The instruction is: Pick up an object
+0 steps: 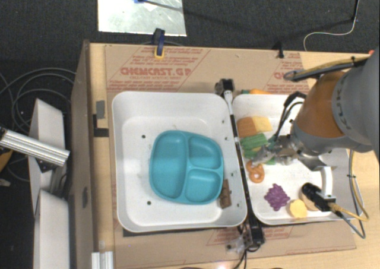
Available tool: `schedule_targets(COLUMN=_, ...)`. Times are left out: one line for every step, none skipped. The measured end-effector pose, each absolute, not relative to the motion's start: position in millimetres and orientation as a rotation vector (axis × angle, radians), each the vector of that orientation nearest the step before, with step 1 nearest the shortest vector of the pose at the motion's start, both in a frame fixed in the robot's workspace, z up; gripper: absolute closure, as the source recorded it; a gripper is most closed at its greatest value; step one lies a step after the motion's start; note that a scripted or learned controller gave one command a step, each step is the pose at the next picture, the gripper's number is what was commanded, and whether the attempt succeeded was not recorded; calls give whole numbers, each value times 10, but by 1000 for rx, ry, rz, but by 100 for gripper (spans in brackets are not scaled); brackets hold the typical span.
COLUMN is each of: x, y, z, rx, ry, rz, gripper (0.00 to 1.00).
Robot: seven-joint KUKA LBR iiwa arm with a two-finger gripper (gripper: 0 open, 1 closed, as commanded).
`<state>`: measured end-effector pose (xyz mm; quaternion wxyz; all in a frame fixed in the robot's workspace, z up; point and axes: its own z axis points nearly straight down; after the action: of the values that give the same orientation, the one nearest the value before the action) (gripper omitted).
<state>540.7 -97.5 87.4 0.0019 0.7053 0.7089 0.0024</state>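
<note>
Where the gripper (pixel 265 154) hangs low over the right bin (pixel 292 179), a green piece (pixel 252 141) lies right at its tip, close to that bin's left wall; whether the gripper is spread, pressed together or pinching the piece cannot be told from this slant; a yellow block (pixel 254 124) lies just behind the green piece; an orange ring (pixel 256 173) lies just in front; a purple grape cluster (pixel 275 196) and a yellow lump (pixel 297 208) sit near the front wall; the left bin (pixel 127 113) bears a blue divided plate (pixel 187 167).
</note>
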Motion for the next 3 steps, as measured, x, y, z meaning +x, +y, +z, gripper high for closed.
schedule_targets(x=5964, y=-1637, z=957, rx=2214, ry=2214, rz=4, gripper=0)
schedule_targets(x=5754, y=-1076, z=1037, rx=2214, ry=2230, rz=2, gripper=0)
schedule_targets(x=5475, y=-880, z=829, rx=2221, ry=2226, rz=-1, gripper=0)
